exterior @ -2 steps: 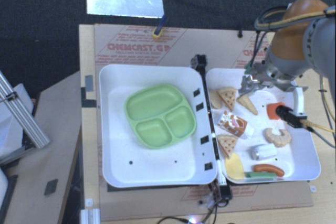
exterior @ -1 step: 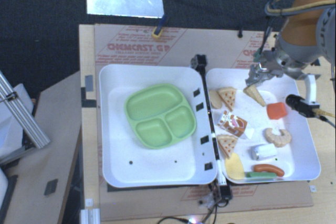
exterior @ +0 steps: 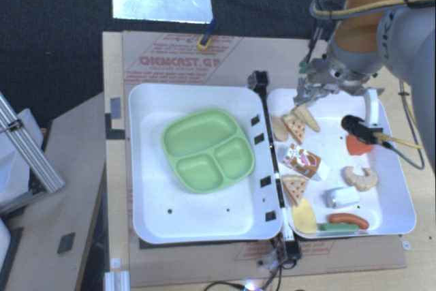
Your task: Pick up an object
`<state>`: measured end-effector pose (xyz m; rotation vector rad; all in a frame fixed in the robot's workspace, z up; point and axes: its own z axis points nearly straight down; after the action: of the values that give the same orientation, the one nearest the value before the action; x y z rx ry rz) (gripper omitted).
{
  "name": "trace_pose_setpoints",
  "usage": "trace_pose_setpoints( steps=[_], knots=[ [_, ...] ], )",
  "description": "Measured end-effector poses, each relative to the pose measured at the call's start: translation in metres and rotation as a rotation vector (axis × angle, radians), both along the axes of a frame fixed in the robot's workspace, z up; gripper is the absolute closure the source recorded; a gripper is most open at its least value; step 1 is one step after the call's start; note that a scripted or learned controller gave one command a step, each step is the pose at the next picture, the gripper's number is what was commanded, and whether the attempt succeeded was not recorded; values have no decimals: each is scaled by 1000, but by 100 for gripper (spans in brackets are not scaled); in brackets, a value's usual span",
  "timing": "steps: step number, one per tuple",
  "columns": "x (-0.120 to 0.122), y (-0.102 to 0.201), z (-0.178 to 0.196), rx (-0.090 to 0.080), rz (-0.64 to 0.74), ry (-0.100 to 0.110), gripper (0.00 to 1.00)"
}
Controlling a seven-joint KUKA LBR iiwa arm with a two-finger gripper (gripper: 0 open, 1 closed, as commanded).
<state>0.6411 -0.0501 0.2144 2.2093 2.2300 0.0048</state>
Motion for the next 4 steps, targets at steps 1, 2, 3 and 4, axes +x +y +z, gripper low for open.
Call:
trace_pose_setpoints(
  steps=[1, 2, 3, 4],
  knots=[
    [13, 44, 14, 1, 0, 1, 100],
    [24, 64, 0, 0, -2, 1, 100],
    [18, 64, 3, -1, -4, 3, 100],
    [23, 74, 13, 0, -2, 1, 100]
  ],
)
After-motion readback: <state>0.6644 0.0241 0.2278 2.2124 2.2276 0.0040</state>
